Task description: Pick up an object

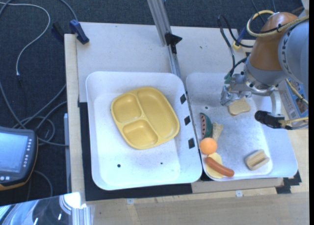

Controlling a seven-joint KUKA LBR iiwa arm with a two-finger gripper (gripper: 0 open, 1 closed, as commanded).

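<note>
Over the right bin point(289, 158), near its far edge, the pincer point(230, 93) hangs just above a toast-like slice point(239, 106); the slice sits immediately toward the near-right of the tips, touching or almost touching them, can't tell which. Can't tell from this angle how the pincer is set, and nothing is visibly between its tips, so I wouldn't call the slice held. The slice lies flat, its long axis running roughly left-right across the bin. My read: it's the nearest candidate for the pick, and the next move only needs a small shift toward the near-right plus a drop; risk is that a thin flat piece gives little to grip. Other right-bin contents, all toward the near side: a watermelon-like wedge point(205, 124) by the left wall, an orange ball point(208, 145) just below it, a sausage point(219, 165) lying slantwise on a pale yellow piece point(214, 168) at the near-left corner, and a tan bread-roll block point(257, 159) near the near-right, well apart from the slice. Left bin point(98, 101) holds one yellow divided tray point(144, 116) with three compartments, sitting tilted relative to the bin walls. Both bins sit side by side on the surface point(122, 42).
</note>
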